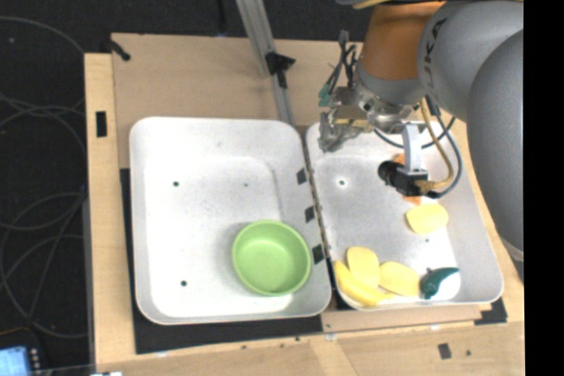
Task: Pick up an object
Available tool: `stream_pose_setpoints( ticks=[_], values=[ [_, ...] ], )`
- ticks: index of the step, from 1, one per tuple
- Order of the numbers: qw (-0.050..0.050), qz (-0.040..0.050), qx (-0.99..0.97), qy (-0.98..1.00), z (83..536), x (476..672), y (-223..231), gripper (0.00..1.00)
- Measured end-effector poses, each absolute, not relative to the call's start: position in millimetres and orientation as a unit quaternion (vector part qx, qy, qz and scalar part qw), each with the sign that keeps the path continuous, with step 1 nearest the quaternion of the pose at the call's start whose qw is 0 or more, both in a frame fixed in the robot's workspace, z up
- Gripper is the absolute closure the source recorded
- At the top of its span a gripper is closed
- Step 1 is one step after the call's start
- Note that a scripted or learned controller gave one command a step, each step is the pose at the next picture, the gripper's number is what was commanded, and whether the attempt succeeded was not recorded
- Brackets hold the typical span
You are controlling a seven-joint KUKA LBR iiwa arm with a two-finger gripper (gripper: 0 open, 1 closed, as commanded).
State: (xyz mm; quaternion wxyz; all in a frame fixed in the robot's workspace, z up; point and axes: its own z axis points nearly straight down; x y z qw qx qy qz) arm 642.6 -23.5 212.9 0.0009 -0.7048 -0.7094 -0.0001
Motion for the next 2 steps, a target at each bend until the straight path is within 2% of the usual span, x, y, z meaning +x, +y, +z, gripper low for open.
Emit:
stream_pose_setpoints(
  ticks=[2],
  values=[
    [0.001, -0.0013, -0.705, -0.709, 244.0, 613.3, 74.6, 1.0]
  ],
)
